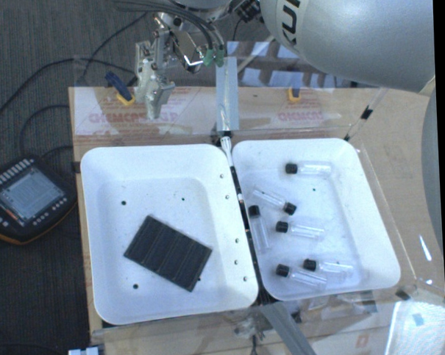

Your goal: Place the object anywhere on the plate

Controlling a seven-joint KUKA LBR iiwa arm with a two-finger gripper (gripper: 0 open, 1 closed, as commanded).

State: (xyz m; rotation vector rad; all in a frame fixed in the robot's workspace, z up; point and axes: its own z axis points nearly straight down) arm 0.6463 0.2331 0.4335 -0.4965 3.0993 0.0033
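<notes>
Bulky smooth grey arm (348,28) with black lettering, dark cables, pale metallic gripper (152,91)

It looked like a robotics lab: a big grey arm (348,28) hung over a plywood bench (399,180), cables trailed at the far side, and a control handset (24,198) lay left on dark carpet.

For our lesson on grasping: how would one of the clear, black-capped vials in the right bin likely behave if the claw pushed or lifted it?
The vial lies on its side and looks cylindrical, so a push would probably roll it across the right bin. Its clear, smooth wall suggests it may slip between fingers. It appears small and thin, so it is likely light and possibly fragile.
</notes>
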